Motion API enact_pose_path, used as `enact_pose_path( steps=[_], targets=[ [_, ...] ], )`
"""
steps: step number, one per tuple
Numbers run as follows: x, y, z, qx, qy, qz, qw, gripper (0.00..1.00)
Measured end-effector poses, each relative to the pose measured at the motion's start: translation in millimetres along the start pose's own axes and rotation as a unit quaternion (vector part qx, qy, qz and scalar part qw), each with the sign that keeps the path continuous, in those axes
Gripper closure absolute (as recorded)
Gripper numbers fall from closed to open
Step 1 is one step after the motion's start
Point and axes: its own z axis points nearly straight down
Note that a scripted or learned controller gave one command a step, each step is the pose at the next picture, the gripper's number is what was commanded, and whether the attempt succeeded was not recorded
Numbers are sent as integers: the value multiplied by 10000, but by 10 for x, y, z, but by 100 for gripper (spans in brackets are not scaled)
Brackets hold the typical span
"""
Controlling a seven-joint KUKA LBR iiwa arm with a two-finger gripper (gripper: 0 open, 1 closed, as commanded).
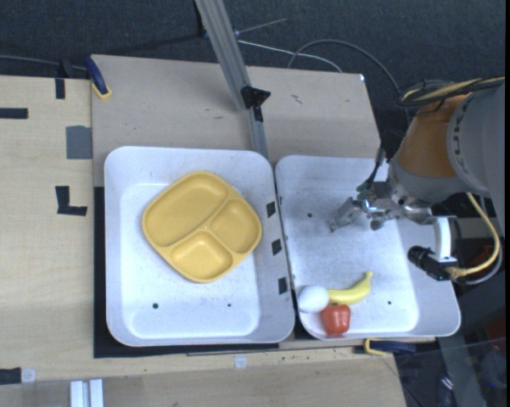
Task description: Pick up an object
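Camera view: two-finger grey gripper (344, 219) hung apparently released, grasping nothing, over right white bin (322, 185). Curved yellow plastic banana (353, 290), red pepper-like toy (336, 318), white egg-shaped ball (313, 298) lay at six o'clock, unpicked.

wooden bench (187, 100), two white bins (123, 227)

Tool (343, 216) above right bin (322, 185)
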Motion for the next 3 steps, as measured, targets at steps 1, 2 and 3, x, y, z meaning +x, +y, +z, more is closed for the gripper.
enact_pose_path(
  steps=[1,2,3],
  targets=[
    [4,10,-127,-17,2,-6,10000,100],
    [48,108,-630,-49,-4,1,10000,100],
    [-16,79,-1237,-57,-9,5,10000,100]
  ],
)
